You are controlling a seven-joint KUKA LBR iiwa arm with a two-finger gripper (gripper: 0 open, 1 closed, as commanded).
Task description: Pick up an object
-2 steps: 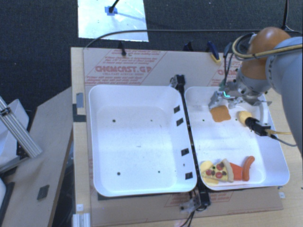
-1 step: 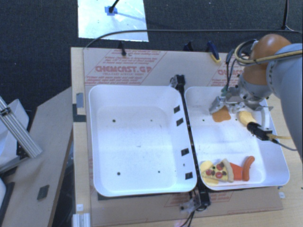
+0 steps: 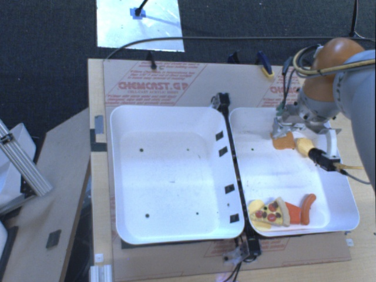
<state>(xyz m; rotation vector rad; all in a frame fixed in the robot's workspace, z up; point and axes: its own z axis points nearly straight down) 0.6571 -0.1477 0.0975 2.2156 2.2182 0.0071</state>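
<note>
My pincer (image 3: 286, 133) hangs over the right bin (image 3: 346, 200), apparently grasping an orange piece (image 3: 284, 141); pizza slice (image 3: 271, 212) lies near

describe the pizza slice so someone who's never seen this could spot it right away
Take the right bin of the two white bins and look to its near edge, by the black divider. The pizza slice lies flat there, a pale yellow wedge with red dots. Unlike the plain orange carrot and the red sausage beside it, it is the only spotted piece.
</note>
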